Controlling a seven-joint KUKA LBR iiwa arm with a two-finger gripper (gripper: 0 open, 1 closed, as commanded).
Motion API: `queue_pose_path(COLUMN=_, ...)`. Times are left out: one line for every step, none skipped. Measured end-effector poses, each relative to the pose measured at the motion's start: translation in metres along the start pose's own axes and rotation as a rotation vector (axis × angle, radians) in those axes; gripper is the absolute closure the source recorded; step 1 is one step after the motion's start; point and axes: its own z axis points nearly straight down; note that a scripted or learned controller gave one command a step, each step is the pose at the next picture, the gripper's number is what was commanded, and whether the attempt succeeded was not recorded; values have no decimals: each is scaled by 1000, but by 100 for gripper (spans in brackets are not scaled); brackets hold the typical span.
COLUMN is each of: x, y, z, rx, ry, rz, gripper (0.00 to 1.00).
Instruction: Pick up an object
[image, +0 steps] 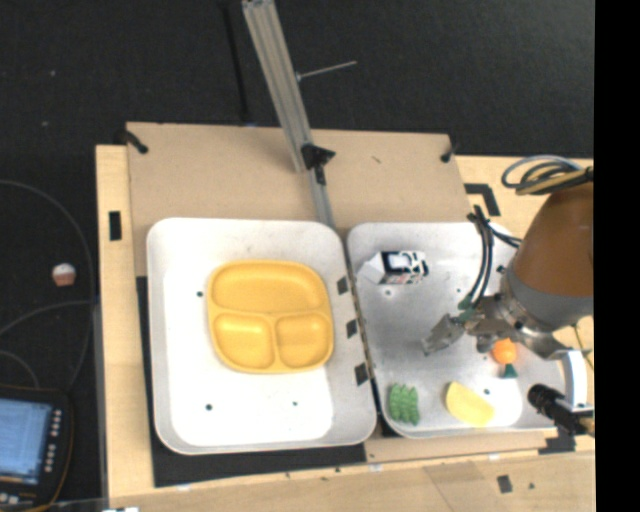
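Farthest to the left of my gripper (437, 338), off the bench, a handheld screen (25, 440) lies low on the dark floor. Nearer, but still well apart on that side, the left bin (180, 300) holds a yellow divided plate (270, 315) with three compartments, lying flat near the bin's middle. My gripper hangs over the right bin (400, 330), reaching toward its centre from the right, over a bare patch of the floor. I cannot tell whether it is spread or closed, and I see nothing held in it. Four small things I could pick lie in this bin around it. The small green knobbly piece (403, 402) sits to the lower left of my gripper, near the bin's front edge, apart from me. The white-and-black item with a blue mark (406, 265) lies up and to the left, near the bin's back wall, also apart. The yellow lemon-like wedge (468, 404) rests below and slightly right of my gripper, near the front edge, just beside the green piece but not touching it. The small orange ball (503, 351) sits close on my right, tucked against the wrist end of the gripper, above the yellow wedge. Farther right, my arm (560, 250) rises with its orange band uppermost.
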Motion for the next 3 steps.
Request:
queue_pose_path(x=-6, y=-3, z=61, rx=2, ry=0, rz=2, gripper=0)
queue_pose_path(x=-7, y=-3, z=90, rx=-1, ry=0, rz=2, gripper=0)
queue_pose_path(x=-8, y=-1, z=78, rx=-8, ry=-1, rz=6, gripper=100)
